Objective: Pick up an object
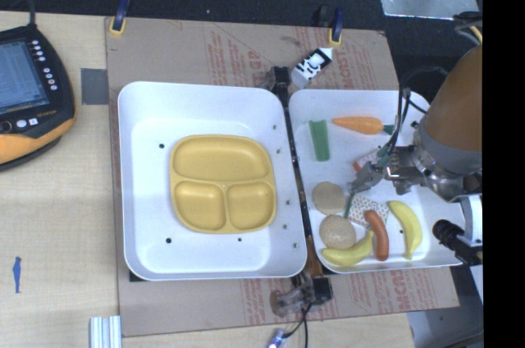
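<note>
Camera view: Two shallow white bins are being shown side by side on a cardboard-covered bench. The left bin is being occupied by a yellow divided plate, lying flat near its middle. The right bin is being occupied by several toy foods: a green strip near the upper left, an orange carrot just beside it toward the far wall, a tan round piece lower down, a second round bun-like piece below that, a curved yellow banana along the near wall, a red sausage beside it, and a second banana to the right.

The arm is being seen reaching in from the right, and the gripper is being held low over the middle of the right bin, just beside the tan round piece and above the sausage. Whether anything is being gripped, and how the gripper is set, cannot be told from this angle. A handheld control pendant is lying on the bench at the far left.
</note>
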Motion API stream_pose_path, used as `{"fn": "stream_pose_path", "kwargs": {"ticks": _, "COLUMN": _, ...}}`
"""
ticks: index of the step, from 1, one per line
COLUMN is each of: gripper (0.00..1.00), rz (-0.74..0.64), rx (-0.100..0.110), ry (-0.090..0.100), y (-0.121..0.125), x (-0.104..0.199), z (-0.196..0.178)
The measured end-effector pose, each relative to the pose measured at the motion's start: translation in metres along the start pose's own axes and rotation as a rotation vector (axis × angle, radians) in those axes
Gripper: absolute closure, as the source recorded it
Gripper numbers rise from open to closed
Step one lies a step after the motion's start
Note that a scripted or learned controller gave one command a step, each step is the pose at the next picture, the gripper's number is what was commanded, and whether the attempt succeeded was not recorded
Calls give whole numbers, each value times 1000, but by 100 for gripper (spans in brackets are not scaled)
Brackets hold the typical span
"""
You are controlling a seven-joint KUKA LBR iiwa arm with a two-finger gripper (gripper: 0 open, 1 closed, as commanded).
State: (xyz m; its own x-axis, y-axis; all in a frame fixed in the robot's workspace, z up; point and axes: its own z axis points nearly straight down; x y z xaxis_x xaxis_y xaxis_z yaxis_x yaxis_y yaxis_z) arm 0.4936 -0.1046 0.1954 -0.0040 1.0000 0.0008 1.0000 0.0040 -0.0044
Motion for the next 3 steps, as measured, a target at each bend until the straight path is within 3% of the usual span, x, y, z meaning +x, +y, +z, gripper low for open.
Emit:
{"fn": "stream_pose_path", "kwargs": {"ticks": 1, "gripper": 0, "rz": -1, "rx": -5, "ry": -2, "y": -16, "x": -53, "z": 101}}
{"fn": "stream_pose_path", "kwargs": {"ticks": 2, "gripper": 100, "rz": -6, "rx": -6, "ry": -4, "y": -15, "x": -55, "z": 91}}
{"fn": "stream_pose_path", "kwargs": {"ticks": 3, "gripper": 100, "rz": -2, "rx": -3, "ry": 1, "y": 87, "x": 68, "z": 3}}
